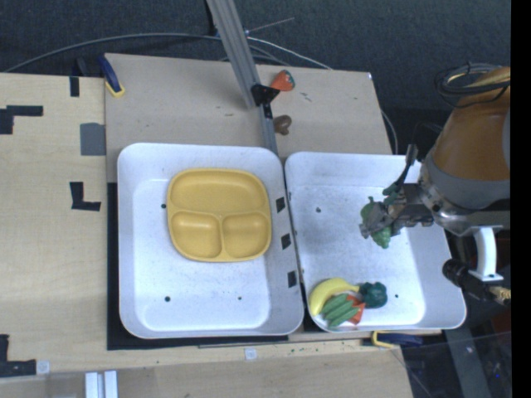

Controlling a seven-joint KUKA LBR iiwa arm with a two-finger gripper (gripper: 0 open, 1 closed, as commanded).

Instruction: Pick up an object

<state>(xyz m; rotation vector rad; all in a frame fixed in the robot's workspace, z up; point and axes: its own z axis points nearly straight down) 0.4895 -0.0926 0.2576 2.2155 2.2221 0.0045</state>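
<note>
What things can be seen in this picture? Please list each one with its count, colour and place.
bins: two, white, side by side on the bench
divided plate: one, yellow, in the left bin, toward its upper part
toy food pile: one cluster, yellow, green, red and dark teal, at the lower edge of the right bin
small green object: one, green, at the gripper tip over the right bin; too small to tell what it is
clamp: one, blue and yellow, at the upper left corner of the bench board
metal bar: one, grey, running down from the top toward the bins
arm: one, grey with orange band, at the right
gripper: one, dark, over the right bin
</note>
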